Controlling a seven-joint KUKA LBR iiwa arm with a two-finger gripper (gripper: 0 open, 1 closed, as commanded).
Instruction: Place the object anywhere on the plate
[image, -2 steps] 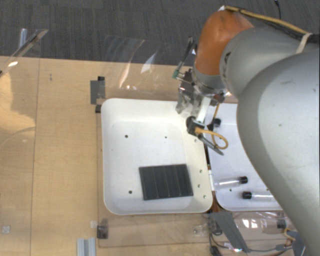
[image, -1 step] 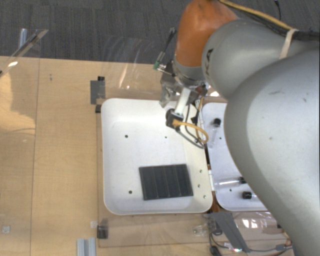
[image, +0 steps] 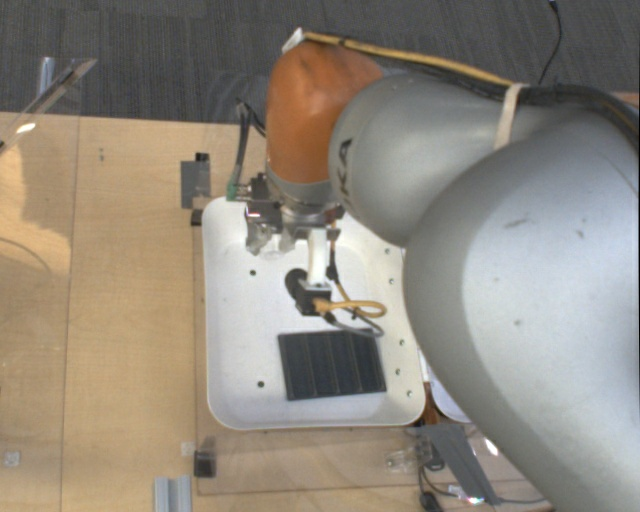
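White bin (image: 235, 330) overhung by gripper (image: 283, 243).
Grasp cannot be told; if nothing is held, the dark plate (image: 332, 365) is left bare.

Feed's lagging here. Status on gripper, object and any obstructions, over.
Gripper over white bin, far end. Dark ribbed slab lies flat at near end of bin, apart from gripper. Arm masks the view's right side.
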